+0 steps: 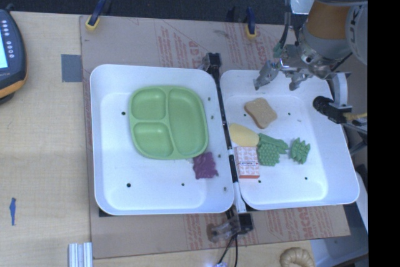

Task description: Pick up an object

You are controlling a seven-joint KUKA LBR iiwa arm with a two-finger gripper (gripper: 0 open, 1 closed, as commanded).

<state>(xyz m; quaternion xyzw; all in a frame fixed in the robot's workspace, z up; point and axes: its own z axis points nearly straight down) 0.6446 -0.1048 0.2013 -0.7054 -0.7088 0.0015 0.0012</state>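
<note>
hovers above right bin's [340, 153] far edge, gripper [279, 77] spread wide, holding nothing. toast [260, 112] just below, flat in bin; likely light, stiff, best pinched across its narrow sides.

Place: a robotics lab test cell.
Worktop [44, 153]: pale wood under a clamped cardboard sheet [156, 40].
Fixtures: two white bins [103, 134] joined side by side.
Controls: teach pendant [9, 53] far left of the tool [281, 77].
</note>
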